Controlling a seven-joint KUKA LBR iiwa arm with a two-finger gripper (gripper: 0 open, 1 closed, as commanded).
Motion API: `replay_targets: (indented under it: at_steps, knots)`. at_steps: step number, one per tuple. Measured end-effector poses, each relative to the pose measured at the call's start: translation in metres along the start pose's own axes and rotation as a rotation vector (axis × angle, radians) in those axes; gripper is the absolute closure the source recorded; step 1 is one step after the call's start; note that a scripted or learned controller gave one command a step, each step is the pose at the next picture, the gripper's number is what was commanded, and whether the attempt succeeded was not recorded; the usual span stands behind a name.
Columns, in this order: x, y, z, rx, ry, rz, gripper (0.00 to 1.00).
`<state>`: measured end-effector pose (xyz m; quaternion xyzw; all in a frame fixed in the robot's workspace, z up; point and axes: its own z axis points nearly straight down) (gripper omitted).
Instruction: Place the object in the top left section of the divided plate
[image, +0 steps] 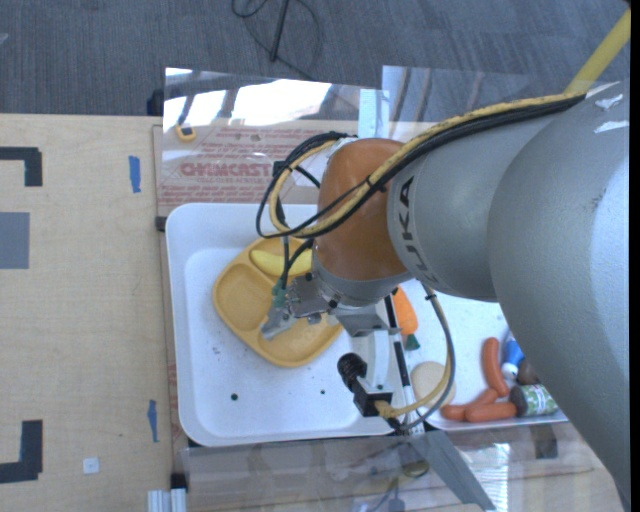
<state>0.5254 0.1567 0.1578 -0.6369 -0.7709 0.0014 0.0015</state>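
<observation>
The pincer (280, 312) hangs directly over the yellow divided plate (235, 295); its opening cannot be told, nor any held object.

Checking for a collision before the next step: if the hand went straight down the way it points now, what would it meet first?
Most likely the yellow divided plate. The hand hangs over the plate's right part, pointing down into the left bin. Height above the plate is unclear from this slanted view.

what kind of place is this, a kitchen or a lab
Probably a robotics lab: a KUKA arm reaches over white bins on a bench, with toy food like a carrot and a yellow plate.
</observation>
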Motion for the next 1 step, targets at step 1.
replay_targets:
  at_steps: [1]
  knots:
    - [-0.0012, 0.0011, -0.0091, -0.002, 0.000, 0.003, 1.00]
